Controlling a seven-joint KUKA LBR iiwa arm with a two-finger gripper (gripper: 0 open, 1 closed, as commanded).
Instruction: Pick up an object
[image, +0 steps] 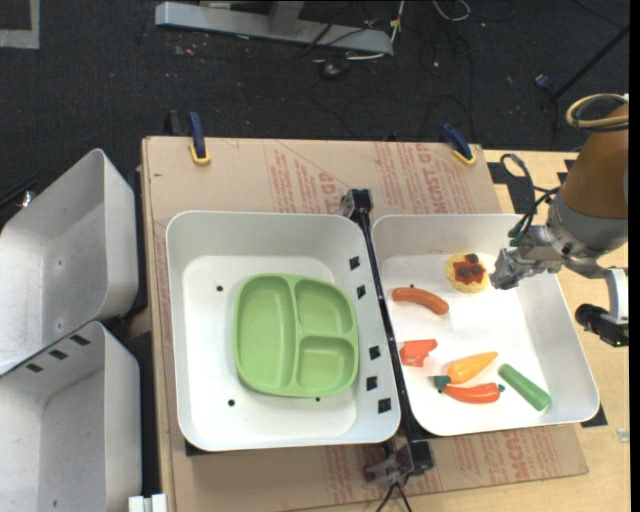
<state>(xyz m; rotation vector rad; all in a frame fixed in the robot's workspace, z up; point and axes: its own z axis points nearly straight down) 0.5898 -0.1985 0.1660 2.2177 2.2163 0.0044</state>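
- A brown board bench stood over a dark floor strewn with cables, and it bore two shallow white bins side by side.
- The left bin held a green divided tray, three compartments showing, lying flat near the bin's middle.
- The right bin held the toy foods, all well apart from the tray.
- A small yellow tart with dark red topping lay near the bin's far side, roundish with no clear long axis.
- A toy sausage lay with its long axis running from upper left to lower right.
- A red-orange piece, perhaps a pepper, sat below the sausage.
- A yellow-orange pepper pointed its tip up and right; a red chili lay almost level just beneath it, touching or nearly so.
- A green cucumber slanted from upper left to lower right near the bin's right corner.
- The gripper hung just beside the tart, on its right; whether its fingers were spread or closed, I cannot tell.
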